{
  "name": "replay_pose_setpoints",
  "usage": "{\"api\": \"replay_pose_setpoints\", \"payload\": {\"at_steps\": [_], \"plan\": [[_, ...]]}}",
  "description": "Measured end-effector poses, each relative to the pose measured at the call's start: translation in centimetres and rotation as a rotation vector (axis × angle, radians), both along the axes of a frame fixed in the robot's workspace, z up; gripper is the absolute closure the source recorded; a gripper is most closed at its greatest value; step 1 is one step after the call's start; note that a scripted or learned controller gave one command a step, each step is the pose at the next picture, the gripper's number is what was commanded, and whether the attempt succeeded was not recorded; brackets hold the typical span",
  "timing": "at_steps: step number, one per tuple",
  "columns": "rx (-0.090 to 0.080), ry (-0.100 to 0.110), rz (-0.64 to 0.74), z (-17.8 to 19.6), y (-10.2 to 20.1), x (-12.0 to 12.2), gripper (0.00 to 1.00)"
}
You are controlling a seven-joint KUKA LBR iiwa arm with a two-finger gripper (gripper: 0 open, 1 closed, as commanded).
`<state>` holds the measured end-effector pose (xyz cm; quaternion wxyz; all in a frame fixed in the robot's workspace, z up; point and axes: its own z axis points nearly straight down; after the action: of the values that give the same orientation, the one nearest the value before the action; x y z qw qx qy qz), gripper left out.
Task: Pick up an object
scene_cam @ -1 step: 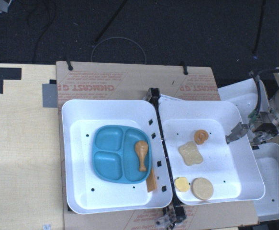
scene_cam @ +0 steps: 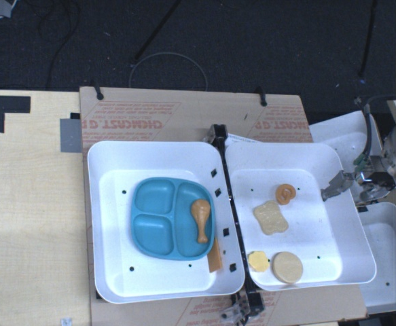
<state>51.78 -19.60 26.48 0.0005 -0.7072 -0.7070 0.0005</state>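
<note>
No pick had begun. The gripper sat at the 3 o'clock rim of the right bin; whether it was open could not be told, and it held nothing visible. Candidate objects lay untouched: doughnut, cracker, yellow disc, cream disc. Approach, grasp and lift remained.

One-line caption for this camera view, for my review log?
Gripper at the right bin's edge; four small food toys inside, drumstick on blue tray in left bin.
</note>
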Motion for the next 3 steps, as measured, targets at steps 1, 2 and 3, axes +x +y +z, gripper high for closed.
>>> {"api": "replay_pose_setpoints", "payload": {"at_steps": [1,2,3], "plan": [[0.002,0.006,0.0,-4.5,-0.5,-0.1,0.0],[0.003,0.007,0.0,-10.9,-0.5,-0.1,0.0],[0.003,0.005,0.0,-17.3,-0.3,-0.1,0.0]]}}
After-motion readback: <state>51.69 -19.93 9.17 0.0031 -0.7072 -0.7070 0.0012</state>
